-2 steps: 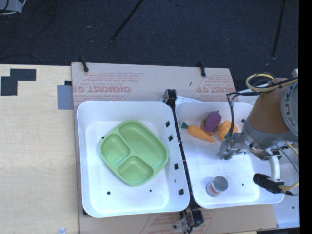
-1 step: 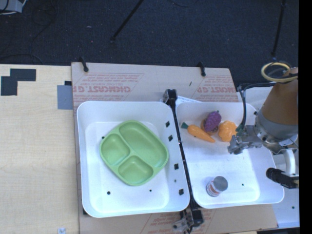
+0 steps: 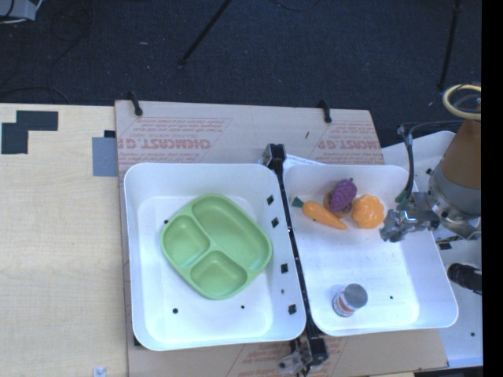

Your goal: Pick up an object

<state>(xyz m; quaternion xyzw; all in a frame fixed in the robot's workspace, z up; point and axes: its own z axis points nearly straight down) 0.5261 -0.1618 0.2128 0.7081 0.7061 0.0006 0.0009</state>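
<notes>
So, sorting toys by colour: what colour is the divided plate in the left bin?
Light green; the divided plate shows best in the camera view.

Two white bins sat side by side: the left bin (image 3: 149, 210) and the right bin (image 3: 393, 289). The left one held one green divided plate (image 3: 216, 244). The right one held four things: one toy carrot (image 3: 324, 214), one purple grape bunch (image 3: 342, 195), one orange fruit (image 3: 368, 211) and one small can (image 3: 349, 300).
</notes>
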